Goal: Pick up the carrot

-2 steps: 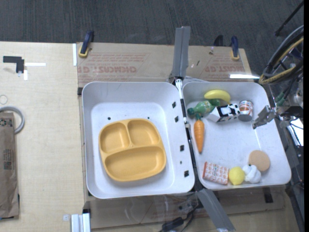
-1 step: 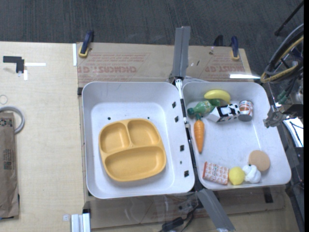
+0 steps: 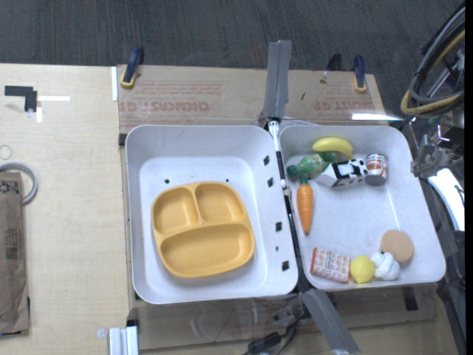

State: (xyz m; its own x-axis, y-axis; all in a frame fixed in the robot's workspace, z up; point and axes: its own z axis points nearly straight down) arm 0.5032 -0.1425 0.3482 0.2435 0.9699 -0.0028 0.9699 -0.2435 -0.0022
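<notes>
The carrot [image 3: 304, 207] lies in the right bin [image 3: 358, 220], close against its left wall. It is orange, with a green top pointing to the far side and its tip toward the near side. Nothing touches it. A green bottle [image 3: 307, 167] lies just beyond its top.
Beyond the carrot are a banana [image 3: 332, 147], a black-and-white toy [image 3: 347, 171] and a small can [image 3: 376, 166]. A red packet [image 3: 330, 265], a lemon [image 3: 362, 269], a white piece [image 3: 386, 265] and a tan disc [image 3: 397, 245] sit along the near edge. The left bin [image 3: 199, 161] holds a yellow divided plate [image 3: 203, 228].
</notes>
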